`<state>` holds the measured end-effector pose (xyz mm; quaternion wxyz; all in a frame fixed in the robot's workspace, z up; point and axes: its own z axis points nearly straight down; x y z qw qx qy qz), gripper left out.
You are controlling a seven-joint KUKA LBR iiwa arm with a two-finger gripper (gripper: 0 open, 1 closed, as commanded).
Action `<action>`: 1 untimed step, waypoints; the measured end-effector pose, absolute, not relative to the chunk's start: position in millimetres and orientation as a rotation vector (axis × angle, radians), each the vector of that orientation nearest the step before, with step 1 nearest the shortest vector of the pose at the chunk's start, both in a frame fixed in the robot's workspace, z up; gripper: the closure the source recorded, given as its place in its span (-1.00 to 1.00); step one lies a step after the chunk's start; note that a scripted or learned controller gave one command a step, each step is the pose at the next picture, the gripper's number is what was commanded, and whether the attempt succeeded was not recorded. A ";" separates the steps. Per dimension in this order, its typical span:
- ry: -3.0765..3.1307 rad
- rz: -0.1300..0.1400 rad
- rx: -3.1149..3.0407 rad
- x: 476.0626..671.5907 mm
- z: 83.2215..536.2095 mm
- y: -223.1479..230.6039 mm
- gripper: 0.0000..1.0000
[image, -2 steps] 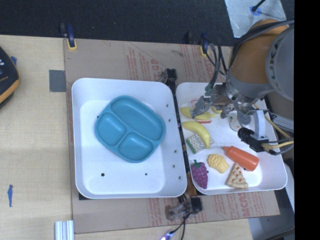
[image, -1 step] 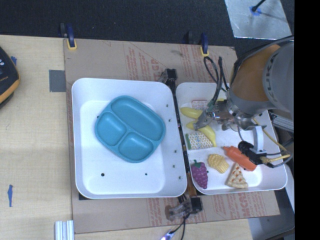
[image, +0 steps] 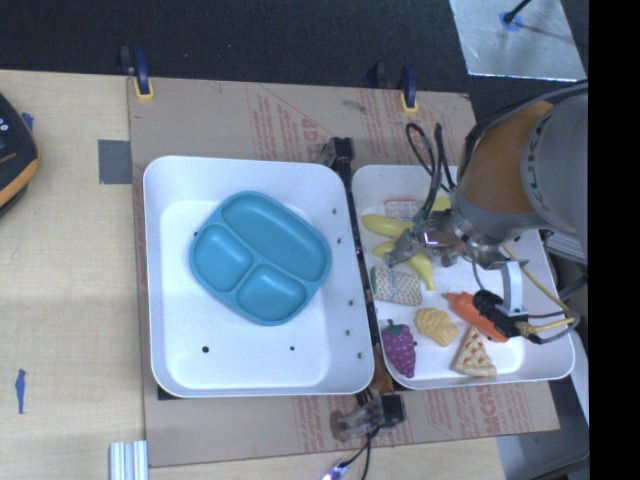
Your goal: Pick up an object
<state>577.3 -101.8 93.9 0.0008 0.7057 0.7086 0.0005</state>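
1. I am the arm's gripper [image: 412, 249], and I am down low in the right bin [image: 540, 373], near its left side.
2. My fingers are spread a little, with the tips pointing down at the toy food.
3. A yellow banana [image: 424, 267] lies right at my tips. Part of it sits between my fingers, but it looks to me like it is still resting on the bin floor. I would not say I hold it yet.
4. Another yellow piece [image: 380, 225] lies just beside me, nearer the top of the bin.
5. More toys wait near me: a pale cracker [image: 397, 287], a bunch of purple grapes [image: 399, 349], a yellow corn piece [image: 436, 325], an orange carrot [image: 476, 313] and a pizza slice [image: 474, 359].
6. The left bin [image: 165, 268] has a blue tray [image: 262, 257] with three dips in it. Nothing sits on the tray.
7. So I think the job is just at the grab step. I have reached a toy.
8. What is left: squeeze shut on the banana, then lift it clear of the bin.
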 end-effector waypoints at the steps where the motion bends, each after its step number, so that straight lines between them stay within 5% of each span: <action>1: 2.231 -0.009 2.217 575.3 102.0 -103.0 1.00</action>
